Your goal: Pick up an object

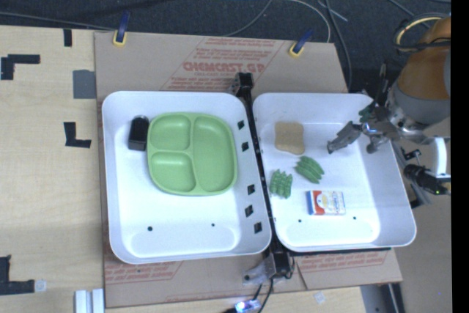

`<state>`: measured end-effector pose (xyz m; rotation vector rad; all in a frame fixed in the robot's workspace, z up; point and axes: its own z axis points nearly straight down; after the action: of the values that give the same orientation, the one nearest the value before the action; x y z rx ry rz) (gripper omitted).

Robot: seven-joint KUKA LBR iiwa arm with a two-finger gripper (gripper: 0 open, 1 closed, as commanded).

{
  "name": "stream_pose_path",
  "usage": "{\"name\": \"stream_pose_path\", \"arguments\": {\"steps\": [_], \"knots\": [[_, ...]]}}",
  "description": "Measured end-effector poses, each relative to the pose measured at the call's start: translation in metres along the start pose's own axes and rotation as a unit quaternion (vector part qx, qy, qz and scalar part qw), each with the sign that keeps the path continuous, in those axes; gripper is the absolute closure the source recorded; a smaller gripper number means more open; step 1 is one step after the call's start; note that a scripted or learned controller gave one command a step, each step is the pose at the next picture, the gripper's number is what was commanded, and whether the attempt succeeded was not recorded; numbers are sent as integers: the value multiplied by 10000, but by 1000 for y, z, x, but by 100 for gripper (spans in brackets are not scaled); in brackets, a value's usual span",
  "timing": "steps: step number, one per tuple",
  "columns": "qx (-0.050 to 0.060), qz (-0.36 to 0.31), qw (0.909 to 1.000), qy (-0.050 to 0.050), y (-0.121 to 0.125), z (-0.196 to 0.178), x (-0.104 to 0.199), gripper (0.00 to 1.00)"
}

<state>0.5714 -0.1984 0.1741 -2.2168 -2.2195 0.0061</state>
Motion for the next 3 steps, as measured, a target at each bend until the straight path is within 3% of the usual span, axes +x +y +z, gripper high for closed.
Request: {"name": "stream_pose_path", "arguments": {"steps": [1,2,3], "knots": [[10,4,10000,2,-11,59,-1,0],[-21,-5,10000,-4,-9,45,-1,100],[-54,-7,10000,-8,3,-7,2,100]]}}
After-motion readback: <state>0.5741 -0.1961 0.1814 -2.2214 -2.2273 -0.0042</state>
